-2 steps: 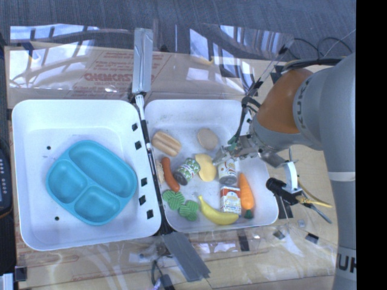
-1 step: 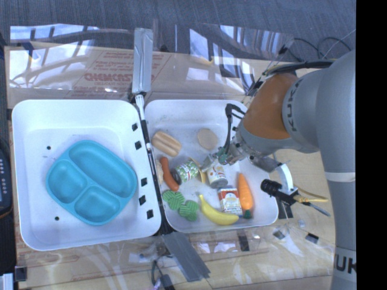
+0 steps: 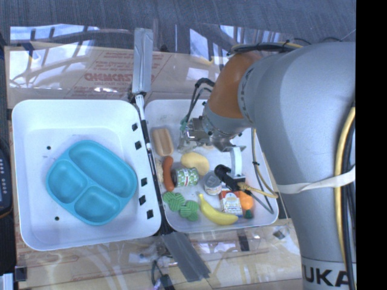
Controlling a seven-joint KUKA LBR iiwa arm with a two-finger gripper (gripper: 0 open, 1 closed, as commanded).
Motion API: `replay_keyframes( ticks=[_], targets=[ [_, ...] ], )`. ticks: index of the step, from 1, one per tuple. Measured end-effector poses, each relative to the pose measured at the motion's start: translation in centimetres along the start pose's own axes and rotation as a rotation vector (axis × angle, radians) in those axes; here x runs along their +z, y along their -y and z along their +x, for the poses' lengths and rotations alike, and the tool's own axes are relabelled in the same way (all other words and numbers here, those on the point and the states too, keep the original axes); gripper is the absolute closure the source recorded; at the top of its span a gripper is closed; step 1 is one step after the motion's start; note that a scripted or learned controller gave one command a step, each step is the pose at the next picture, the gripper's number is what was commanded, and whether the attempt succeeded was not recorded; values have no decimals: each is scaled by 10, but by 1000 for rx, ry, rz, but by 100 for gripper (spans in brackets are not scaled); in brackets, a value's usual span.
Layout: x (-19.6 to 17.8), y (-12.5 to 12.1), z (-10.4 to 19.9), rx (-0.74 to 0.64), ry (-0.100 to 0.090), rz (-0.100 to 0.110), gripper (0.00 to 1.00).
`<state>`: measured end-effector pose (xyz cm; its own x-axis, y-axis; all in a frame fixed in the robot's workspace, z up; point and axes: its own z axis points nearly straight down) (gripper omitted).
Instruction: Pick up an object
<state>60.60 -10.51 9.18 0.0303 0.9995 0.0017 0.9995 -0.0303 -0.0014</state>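
Note:
My gripper hangs low over the back part of the right bin, just above a pale yellow lumpy toy and to the right of a tan bun. An orange sausage-shaped piece, a green can, a small silver can, a green knotted rope toy, a banana, a small red and white carton and an orange piece lie toward the bin's front. Nothing shows held in the gripper.
The left bin holds a blue divided plate. A row of black clips runs along the wall between the bins. The grey arm covers the right bin's right side. Cardboard lies behind the bins.

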Motion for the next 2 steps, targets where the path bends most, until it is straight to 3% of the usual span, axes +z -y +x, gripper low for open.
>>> replay_keyframes(
  ticks=[1,2],
  targets=[
    [-2,0,-7,8,8,-5,0],
    [1,70,-8,-47,1,4,0]
  ],
)
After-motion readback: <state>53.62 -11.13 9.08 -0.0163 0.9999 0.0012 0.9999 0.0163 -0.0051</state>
